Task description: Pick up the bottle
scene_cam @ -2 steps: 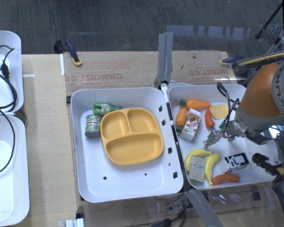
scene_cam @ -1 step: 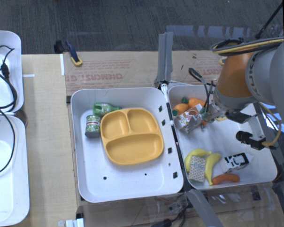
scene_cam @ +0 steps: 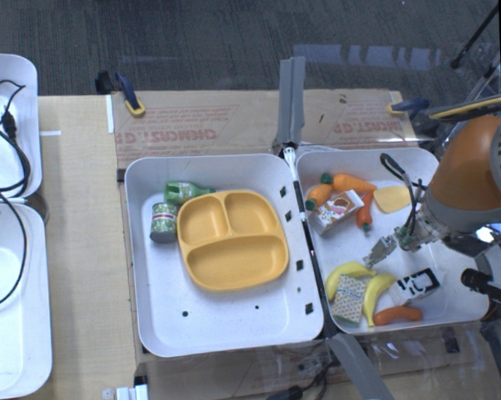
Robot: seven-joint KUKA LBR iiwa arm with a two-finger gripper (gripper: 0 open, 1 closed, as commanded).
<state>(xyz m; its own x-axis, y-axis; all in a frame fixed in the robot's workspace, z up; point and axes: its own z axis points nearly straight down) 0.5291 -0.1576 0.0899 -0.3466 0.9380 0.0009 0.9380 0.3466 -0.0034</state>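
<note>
A green bottle [scene_cam: 184, 190] lies on its side in the left bin [scene_cam: 231, 330], near the bin's far left corner, just behind a yellow divided plate [scene_cam: 232, 238]. My gripper [scene_cam: 382, 251] hangs over the right bin [scene_cam: 451, 304], low among the toy food, between a snack box [scene_cam: 337, 210] and a banana [scene_cam: 372, 282]. It is far to the right of the bottle, with the bins' shared wall between them. Nothing shows in the gripper.
A small green-labelled can [scene_cam: 163, 222] stands beside the bottle, against the plate's left edge. The right bin holds carrots [scene_cam: 349, 183], a yellow cheese slice [scene_cam: 390, 199], a patterned packet [scene_cam: 349, 298], a black-and-white card [scene_cam: 417, 282] and an orange sausage [scene_cam: 397, 315].
</note>
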